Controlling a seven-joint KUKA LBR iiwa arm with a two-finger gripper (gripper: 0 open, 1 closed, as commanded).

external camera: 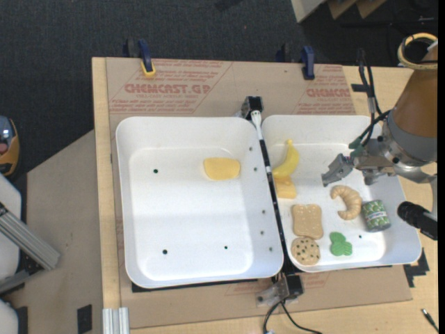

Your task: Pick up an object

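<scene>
Pincer point(339, 170): open, empty, hanging low in the right bin point(316, 127) just above the croissant point(347, 201), seemingly lined up for a grasp.
Croissant: on the bin floor, beside the bread slice point(306, 220), untouched.

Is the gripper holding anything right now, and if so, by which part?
Nothing is held. The gripper hangs open above the right bin, just over the croissant.

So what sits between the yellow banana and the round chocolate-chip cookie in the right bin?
In the camera view, a yellow cheese wedge and a tan slice of toast lie between the yellow banana and the round chocolate-chip cookie.
</scene>
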